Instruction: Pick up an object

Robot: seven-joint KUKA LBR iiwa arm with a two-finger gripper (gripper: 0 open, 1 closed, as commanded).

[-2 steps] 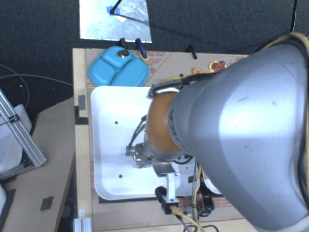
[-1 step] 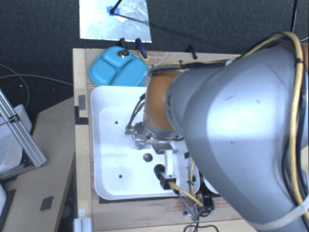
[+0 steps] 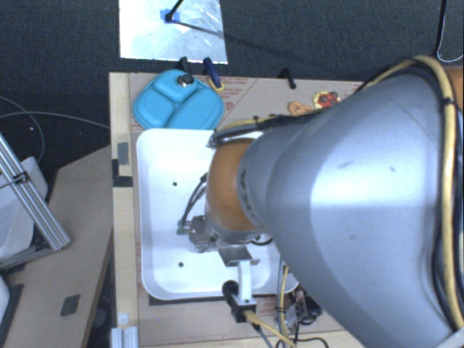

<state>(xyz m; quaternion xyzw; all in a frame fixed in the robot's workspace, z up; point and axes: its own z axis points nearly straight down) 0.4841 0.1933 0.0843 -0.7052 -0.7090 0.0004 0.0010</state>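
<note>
Arm [image 3: 362, 194]: grey casing with an orange band [image 3: 221, 191] above the wrist, nearest the lens, reaching in across the white bin [image 3: 156, 194] and covering that bin's right part; its bulk hides whatever lies beneath it, so the bin's contents there cannot be listed. Gripper [image 3: 210, 241]: a dark metal cluster below the orange band, over the bin's floor toward the bin's near rim, apparently lowered to reach for something; the jaws are masked by the wrist, so whether they stand wide, narrow or around a thing cannot be told. Task's thing: none identifiable inside the bin; the bare part of its floor shows two small dark specks, too small to name. Blue lidded container [image 3: 179, 101]: light blue, rounded, glossy plastic with a small metallic knob on top, resting on the bench [image 3: 250, 93] just beyond the bin's far rim, outside it. Cables [image 3: 279, 317]: yellow and black, bunched at the bin's near-right corner.
</note>
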